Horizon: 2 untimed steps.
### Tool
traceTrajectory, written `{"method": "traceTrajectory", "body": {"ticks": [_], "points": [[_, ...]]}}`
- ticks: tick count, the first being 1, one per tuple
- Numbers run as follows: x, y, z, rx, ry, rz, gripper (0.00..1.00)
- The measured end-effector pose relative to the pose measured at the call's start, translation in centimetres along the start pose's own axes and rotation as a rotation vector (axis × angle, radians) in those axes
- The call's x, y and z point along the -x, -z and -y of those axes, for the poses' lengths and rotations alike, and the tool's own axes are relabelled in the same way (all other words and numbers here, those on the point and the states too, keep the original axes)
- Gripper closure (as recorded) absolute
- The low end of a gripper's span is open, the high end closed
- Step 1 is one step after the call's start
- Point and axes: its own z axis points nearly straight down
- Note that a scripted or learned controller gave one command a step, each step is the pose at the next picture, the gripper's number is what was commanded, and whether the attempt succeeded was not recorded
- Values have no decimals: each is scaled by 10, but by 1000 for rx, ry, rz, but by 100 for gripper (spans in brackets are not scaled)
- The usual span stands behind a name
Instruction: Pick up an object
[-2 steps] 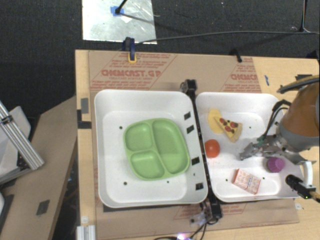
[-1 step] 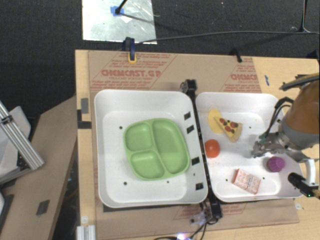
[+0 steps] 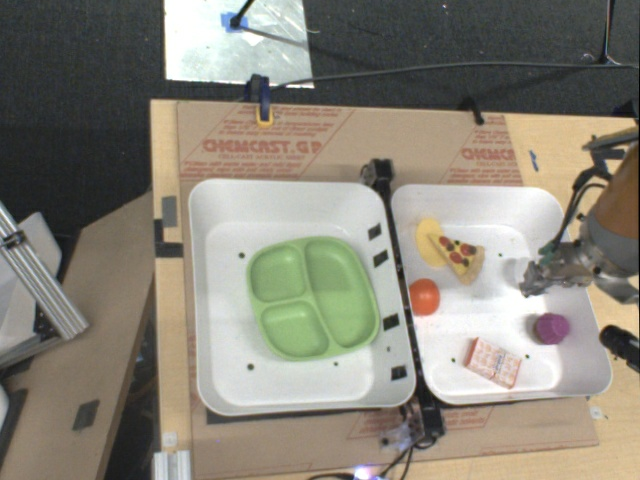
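I'm seeing the left shallow white bin holding a green three-compartment plastic tray. The right white bin is carrying a pizza-slice toy, a pink wrapped packet, an orange ball and a small purple ball. The grey gripper is hanging just above the purple ball, its jaws' state unclear to me.

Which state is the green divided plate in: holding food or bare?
Bare. The green divided plate lies flat in the left bin, and all three compartments show plain green. The toy foods sit in the right bin.

The arm is cut off by the right edge; the claw is blurred.
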Motion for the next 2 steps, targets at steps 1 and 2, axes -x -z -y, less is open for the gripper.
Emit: {"method": "traceTrajectory", "body": {"ticks": [1, 2], "points": [[1, 54, -2, 0, 0, 0, 100], [-40, 57, -17, -4, 5, -3, 100]]}}
